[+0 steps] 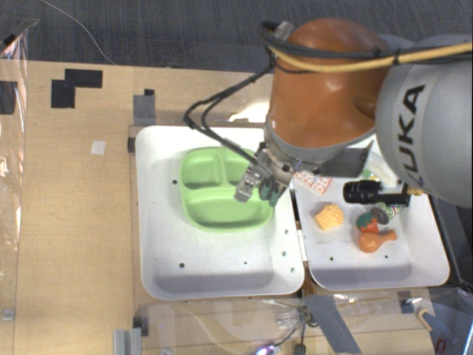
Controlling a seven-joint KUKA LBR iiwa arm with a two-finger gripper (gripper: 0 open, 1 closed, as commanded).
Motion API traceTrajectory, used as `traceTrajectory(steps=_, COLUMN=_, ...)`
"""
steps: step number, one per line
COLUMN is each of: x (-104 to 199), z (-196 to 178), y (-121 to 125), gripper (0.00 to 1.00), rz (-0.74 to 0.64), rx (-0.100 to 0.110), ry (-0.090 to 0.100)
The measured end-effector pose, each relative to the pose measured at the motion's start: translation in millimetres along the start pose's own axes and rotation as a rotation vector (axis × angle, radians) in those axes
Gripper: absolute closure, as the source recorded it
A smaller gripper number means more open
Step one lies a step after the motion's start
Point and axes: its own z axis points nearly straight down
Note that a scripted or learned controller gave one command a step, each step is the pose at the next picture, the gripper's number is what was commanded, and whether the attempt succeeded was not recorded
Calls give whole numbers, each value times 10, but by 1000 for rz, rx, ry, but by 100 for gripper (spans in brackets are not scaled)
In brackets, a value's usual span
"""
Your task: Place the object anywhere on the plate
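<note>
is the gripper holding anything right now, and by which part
Cannot be told: the gripper hangs over the green divided plate's right edge, with something dark green at its tips.

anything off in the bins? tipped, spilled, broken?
Nothing stands out. The green plate lies flat in the left bin, slightly turned against its walls. The toy foods, including a corn piece and a drumstick, lie loose in the right bin, inside its walls.

Even, bright overhead light washes the two white bins (222,272), leaving only soft shadows under the arm (325,87). A glossy highlight sits on its orange band. The picture is slightly soft, with the tabletop (66,235) evenly lit.
</note>
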Motion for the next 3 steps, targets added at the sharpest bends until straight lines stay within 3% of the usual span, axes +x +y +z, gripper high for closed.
traceTrajectory(steps=1, x=1, z=0, y=1, gripper=0, rz=0, rx=0, ry=0)
traceTrajectory(steps=2, x=319, z=432, y=514, gripper=0, rz=-363, rx=6, ry=10)
traceTrajectory(steps=3, x=-53, z=-171, y=-123, gripper=0, rz=-176, rx=5, ry=5)
